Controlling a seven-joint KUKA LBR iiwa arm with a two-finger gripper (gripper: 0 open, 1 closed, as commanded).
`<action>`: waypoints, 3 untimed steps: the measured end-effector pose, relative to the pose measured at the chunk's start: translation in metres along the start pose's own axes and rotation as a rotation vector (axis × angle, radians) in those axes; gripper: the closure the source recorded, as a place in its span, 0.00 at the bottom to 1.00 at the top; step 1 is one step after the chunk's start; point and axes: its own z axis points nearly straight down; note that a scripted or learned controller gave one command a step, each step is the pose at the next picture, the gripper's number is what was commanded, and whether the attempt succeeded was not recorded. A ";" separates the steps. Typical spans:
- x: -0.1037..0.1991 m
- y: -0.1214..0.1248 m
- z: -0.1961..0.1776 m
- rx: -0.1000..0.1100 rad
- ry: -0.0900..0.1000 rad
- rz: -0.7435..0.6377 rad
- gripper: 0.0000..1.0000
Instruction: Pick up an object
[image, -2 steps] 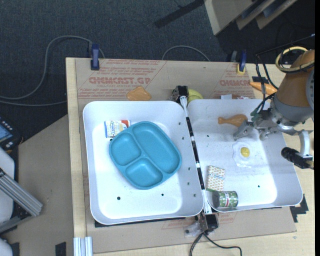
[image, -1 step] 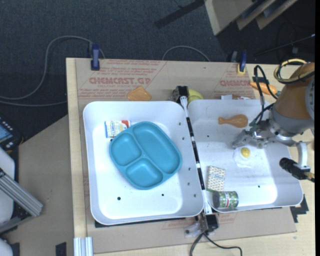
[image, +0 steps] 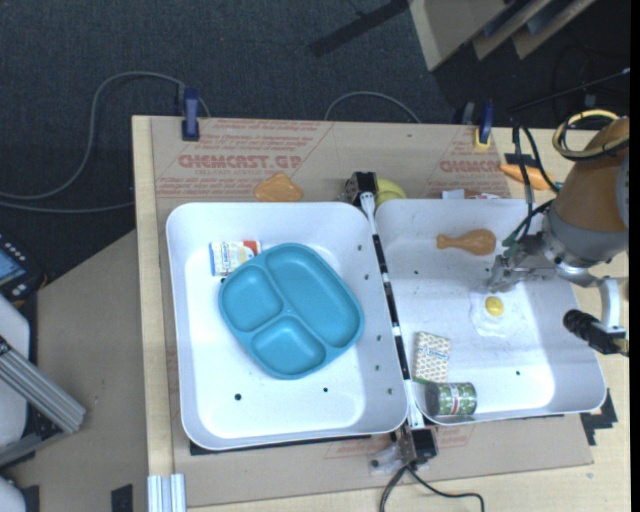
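My gripper (image: 503, 274) hangs low in the right bin (image: 560, 372), at the end of the grey arm with the orange band that enters from the right. Just below and left of it lies a toy fried egg (image: 493, 308), white with a yellow yolk; nothing shows in the gripper. A brown toy drumstick (image: 466, 241) lies up and to the left of the gripper. A patterned packet (image: 431, 353) and a green-labelled can (image: 452, 399) on its side sit near the bin's front left corner.
The left bin (image: 210, 392) holds a blue divided plate (image: 290, 310) and a small carton (image: 233, 255) at its upper left. Behind the bins on the bench lie an orange item (image: 278, 187) and a yellow-green item (image: 389, 190). Cables run past the arm at right.
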 end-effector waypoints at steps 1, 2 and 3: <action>0.000 0.000 0.001 0.001 0.000 0.001 0.00; 0.006 -0.020 0.011 0.005 0.002 0.000 0.00; 0.005 -0.017 -0.002 -0.004 -0.002 0.001 1.00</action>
